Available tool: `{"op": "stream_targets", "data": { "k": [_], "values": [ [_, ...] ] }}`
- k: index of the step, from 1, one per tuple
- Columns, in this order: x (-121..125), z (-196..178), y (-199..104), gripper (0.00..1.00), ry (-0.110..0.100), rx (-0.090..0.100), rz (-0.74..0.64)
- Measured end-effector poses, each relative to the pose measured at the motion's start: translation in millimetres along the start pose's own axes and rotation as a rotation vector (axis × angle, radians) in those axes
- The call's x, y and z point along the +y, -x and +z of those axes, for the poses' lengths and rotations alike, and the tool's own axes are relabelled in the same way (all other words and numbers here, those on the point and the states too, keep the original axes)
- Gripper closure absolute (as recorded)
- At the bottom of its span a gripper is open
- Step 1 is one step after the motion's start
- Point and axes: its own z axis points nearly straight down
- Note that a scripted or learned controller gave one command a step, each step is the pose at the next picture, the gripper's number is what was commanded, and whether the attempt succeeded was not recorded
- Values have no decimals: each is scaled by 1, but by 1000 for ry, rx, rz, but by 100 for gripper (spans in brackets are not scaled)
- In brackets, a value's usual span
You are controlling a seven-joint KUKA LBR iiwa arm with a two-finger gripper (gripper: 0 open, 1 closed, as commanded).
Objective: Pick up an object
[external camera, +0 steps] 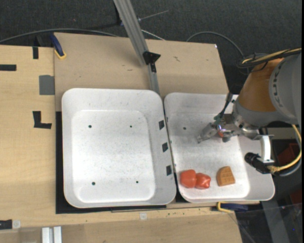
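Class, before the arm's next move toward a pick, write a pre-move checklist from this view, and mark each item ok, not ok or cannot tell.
1. Objects available in right bin: red object and tan object lie near its front edge: ok.
2. Gripper above a target: it sits over bare bin floor, away from both objects: not ok.
3. Gripper free of any object: nothing seen at its tip: ok.
4. Finger opening: too small to tell: cannot tell.
5. Objects apart enough for single pick: red and tan are separated by a gap: ok.

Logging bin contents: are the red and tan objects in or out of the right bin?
In. The red object and the tan object both lie on the right bin's floor near its front edge.
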Motion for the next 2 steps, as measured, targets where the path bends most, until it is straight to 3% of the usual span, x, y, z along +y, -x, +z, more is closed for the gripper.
{"op": "stream_targets", "data": {
  "k": [1, 2],
  "values": [
    [0, 25, -1, 0, 5, -2, 0],
    [0, 14, -1, 100, 6, -1, -1]
  ]
}}
